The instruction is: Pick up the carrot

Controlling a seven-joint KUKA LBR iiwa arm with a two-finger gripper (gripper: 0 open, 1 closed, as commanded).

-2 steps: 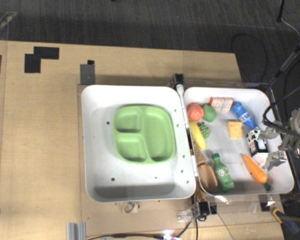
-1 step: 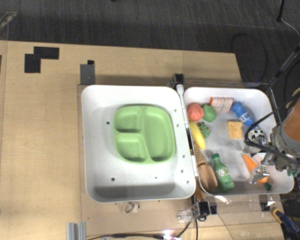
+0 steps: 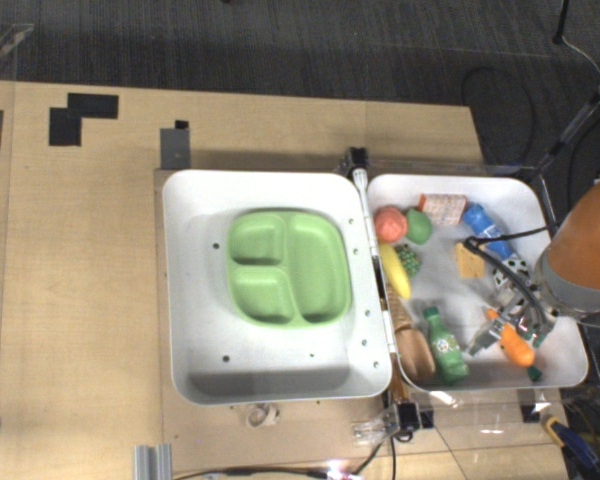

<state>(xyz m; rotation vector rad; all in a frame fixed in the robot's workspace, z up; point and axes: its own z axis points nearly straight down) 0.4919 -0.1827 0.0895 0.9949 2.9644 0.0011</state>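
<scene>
The carrot [image 3: 517, 349] is small and orange with a green tip, and it lies near the front right corner of the right bin [image 3: 565, 363]. My gripper [image 3: 496, 326] reaches in from the right, low over the bin. It sits right against the carrot's left end. The wrist and cables cover the spot where they meet, so contact is unclear.
Several toy foods crowd the right bin: a green bottle [image 3: 443, 346], brown bread [image 3: 414, 350], a yellow banana [image 3: 395, 271], a red ball [image 3: 390, 224], a blue bottle [image 3: 483, 220] and a tan cracker [image 3: 470, 260]. A green divided plate [image 3: 285, 266] sits in the left bin [image 3: 190, 298].
</scene>
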